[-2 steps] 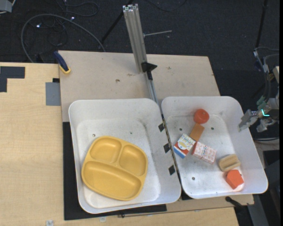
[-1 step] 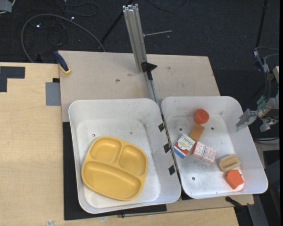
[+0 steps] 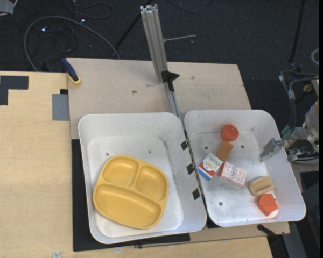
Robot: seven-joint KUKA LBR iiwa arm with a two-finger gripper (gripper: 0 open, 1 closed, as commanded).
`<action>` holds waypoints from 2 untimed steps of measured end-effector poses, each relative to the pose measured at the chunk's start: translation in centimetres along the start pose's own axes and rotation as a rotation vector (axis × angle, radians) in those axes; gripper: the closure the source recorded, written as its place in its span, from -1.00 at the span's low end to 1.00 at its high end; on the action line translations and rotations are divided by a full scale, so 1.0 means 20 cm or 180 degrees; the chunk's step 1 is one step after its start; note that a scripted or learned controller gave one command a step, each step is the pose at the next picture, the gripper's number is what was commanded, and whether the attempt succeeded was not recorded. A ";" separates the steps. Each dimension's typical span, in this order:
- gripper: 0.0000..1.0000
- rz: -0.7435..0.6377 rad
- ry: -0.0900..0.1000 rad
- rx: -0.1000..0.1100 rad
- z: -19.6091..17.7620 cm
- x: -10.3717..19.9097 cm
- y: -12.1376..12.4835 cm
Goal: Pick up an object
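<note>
1. A red round-topped piece [image 3: 229, 132] lay near the far middle of the right bin [image 3: 247, 117], with a tan brown block [image 3: 224, 150] touching it on the near side.
2. A small white carton with blue and red print [image 3: 210, 166] lay tilted near the bin's centre, just beside a white and red patterned box [image 3: 233, 174].
3. A beige bread-like block [image 3: 261, 185] sat toward the near right corner, close to an orange-red block [image 3: 268, 204] by the rim.
4. A yellow divided plate [image 3: 131, 191] lay flat in the left bin [image 3: 97, 125], three compartments facing up.
</note>
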State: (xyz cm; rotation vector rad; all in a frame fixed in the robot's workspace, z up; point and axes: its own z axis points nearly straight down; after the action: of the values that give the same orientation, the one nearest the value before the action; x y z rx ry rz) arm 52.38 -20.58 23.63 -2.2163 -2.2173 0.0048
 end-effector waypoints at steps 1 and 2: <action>-1.00 -0.0001 0.0004 0.0005 0.29 0.04 -0.03; -1.00 0.0003 0.0003 0.0005 0.55 0.00 -0.06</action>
State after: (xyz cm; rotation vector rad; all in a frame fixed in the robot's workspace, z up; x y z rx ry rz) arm 51.12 -20.47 12.68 -2.2161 -2.2149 0.0057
